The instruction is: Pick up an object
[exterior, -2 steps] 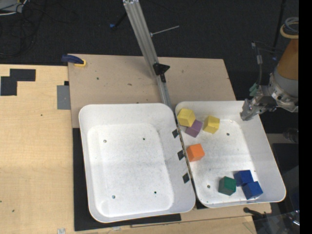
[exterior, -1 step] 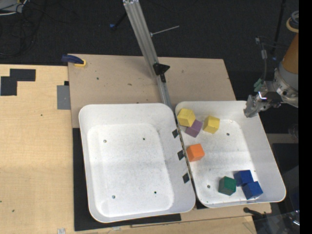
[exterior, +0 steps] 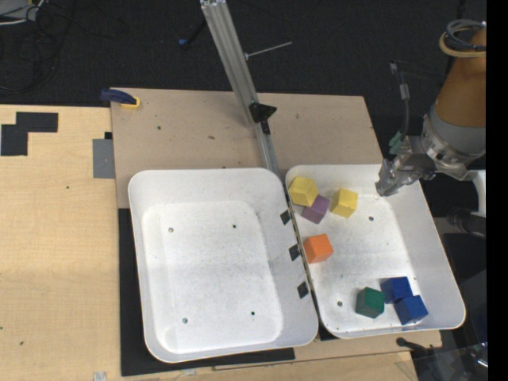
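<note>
The right bin (exterior: 432, 236) holds several small blocks. Two yellow blocks (exterior: 302, 190) (exterior: 344, 202) lie near its far left, with a purple block (exterior: 317, 209) between them. An orange block (exterior: 318, 248) sits by the left wall. A green block (exterior: 369, 302) and two blue blocks (exterior: 404, 298) lie near the front edge. My gripper (exterior: 388, 182) hangs over the bin's far right part, to the right of the second yellow block, with nothing visibly between its fingers.
The left bin (exterior: 151, 205) lies beside the right one. A slanted aluminium rail (exterior: 234, 62) rises behind the bins. Black clips (exterior: 294, 251) run along the seam between the bins.
</note>
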You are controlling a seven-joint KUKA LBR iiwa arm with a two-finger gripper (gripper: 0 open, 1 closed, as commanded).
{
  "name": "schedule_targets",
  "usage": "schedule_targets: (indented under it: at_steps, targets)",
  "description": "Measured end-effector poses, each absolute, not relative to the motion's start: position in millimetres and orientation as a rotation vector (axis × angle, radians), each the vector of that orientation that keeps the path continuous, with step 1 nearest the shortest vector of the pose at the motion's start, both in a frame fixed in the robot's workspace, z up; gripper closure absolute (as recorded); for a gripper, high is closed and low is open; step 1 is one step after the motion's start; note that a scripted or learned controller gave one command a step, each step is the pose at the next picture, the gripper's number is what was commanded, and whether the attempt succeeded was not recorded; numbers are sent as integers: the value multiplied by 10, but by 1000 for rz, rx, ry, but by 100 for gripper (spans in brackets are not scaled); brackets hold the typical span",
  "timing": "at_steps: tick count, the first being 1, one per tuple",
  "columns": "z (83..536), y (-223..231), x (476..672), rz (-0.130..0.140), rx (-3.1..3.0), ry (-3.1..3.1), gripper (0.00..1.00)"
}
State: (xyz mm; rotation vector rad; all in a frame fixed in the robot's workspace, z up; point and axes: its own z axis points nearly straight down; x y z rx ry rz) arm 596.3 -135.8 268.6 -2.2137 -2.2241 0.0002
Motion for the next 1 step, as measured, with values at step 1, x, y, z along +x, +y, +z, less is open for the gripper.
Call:
schedule_targets:
  at_steps: [1]
  targets:
    - [2614,-775,5917,2,-2213,-2223,100]
